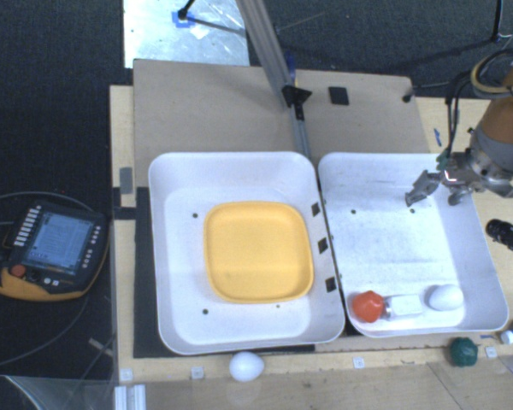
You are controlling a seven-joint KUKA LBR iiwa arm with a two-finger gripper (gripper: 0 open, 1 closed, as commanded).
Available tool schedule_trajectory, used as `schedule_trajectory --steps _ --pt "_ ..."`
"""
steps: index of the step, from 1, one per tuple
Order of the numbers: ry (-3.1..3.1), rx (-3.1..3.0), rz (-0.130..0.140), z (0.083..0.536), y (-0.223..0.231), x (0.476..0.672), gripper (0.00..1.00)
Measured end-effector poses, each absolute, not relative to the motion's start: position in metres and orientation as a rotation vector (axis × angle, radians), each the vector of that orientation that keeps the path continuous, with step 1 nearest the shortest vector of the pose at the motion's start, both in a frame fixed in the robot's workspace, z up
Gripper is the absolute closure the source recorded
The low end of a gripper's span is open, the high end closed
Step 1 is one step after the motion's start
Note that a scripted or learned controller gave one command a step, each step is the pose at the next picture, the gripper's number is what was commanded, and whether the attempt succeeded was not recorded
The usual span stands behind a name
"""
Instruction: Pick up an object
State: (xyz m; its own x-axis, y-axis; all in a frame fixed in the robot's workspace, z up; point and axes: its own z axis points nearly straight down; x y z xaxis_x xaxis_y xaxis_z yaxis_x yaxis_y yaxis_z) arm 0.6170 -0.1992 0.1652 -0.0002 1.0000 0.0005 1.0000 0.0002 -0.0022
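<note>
I see the tool at the right of the frame, over the upper part of the right bin, its fingers spread wide and holding nothing. Along that bin's lower edge lie a red ball, a white block and a white egg-shaped object. A yellow square plate fills the left bin.
</note>
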Motion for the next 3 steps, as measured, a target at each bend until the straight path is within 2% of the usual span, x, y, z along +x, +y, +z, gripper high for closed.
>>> schedule_trajectory --steps 1,2,3 --pt "-2.220 -2.218 0.003 0.109 -0.190 0.621 0.00" --pt "-2.224 -2.222 -0.002 0.123 -0.191 0.622 1.00" --pt "-2.225 -2.224 -0.004 0.170 -0.199 0.628 1.00"
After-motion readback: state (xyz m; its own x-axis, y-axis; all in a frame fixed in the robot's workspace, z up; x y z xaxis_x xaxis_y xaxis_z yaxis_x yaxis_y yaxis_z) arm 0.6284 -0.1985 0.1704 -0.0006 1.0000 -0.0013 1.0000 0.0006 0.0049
